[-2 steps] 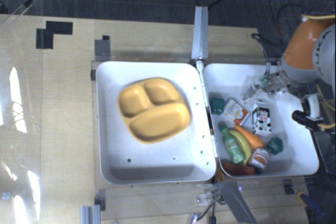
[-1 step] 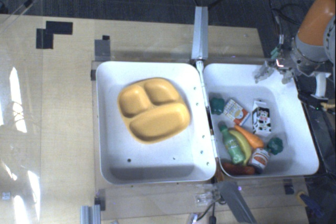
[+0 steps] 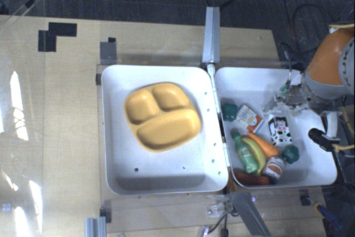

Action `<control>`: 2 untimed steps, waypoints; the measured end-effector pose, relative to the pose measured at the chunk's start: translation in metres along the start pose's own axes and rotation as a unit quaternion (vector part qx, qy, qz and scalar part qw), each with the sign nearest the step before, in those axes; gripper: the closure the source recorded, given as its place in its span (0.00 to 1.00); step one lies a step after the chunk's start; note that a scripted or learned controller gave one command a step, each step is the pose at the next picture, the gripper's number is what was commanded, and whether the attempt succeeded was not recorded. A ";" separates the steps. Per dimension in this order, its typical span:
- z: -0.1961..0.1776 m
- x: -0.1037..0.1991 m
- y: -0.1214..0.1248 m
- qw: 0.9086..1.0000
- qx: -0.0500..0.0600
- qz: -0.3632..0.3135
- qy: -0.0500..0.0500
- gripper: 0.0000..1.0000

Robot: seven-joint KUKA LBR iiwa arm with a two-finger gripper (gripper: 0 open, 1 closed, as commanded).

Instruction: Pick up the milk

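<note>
The milk is a small white carton with black cow patches. It lies in the right bin, towards that bin's right side, among other toy groceries. My gripper hangs over the back right of the same bin, just above and slightly right of the milk in the view. Nothing is visibly held in it. The grey arm with its orange band comes in from the right edge.
Beside the milk lie a carrot, a banana, a green bottle, a small jar, a red sausage, a green vegetable and an orange-white carton. The left bin holds a yellow divided plate.
</note>
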State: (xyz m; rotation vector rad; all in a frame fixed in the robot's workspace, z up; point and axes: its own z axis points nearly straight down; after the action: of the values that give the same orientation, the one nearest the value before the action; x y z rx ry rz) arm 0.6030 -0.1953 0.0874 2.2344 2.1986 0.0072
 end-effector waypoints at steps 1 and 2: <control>-0.013 0.001 0.003 1.000 -0.004 -0.001 0.000 1.00; -0.013 0.001 0.003 1.000 -0.004 -0.001 0.000 0.00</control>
State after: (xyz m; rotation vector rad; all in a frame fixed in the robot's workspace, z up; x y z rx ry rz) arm 0.6058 -0.1941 0.1004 2.2296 2.1965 0.0168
